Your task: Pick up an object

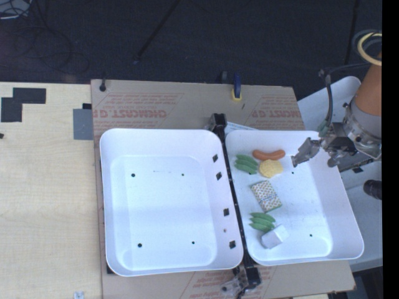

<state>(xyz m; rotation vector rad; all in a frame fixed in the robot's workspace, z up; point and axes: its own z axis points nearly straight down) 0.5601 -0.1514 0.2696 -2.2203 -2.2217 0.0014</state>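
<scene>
Here: tool over right bin, nothing in it

Here the tool hangs over the upper right part of the right bin, at the end of the grey arm coming in from the right. Two dark fingers show, one pointing left toward the items, the other further right. They stand spread apart, a wide gap, nothing between them. Tool looks raised above the bin floor; height hard to judge from this angle.

Nearest item: orange sausage, lying roughly level, just left of the tool, apart from it. Right below the sausage, a yellow round piece, touching or nearly touching it. Left of that, a green pea pod near the bin's left wall.

Further down the bin: a small patterned box, tilted, lying flat, near the middle-left. Below it a second green pod. Just under that, a pale grey-white block, touching or just beside the pod; cannot tell which.

All six items sit in the left half of the right bin, in a loose column. Right half of that bin shows bare white floor with small dark dots.

Left bin sits just beside the right bin, the two joined by a black divider strip with clips. Both bins rest on a brown cardboard sheet with red print, on the light wood table.
</scene>
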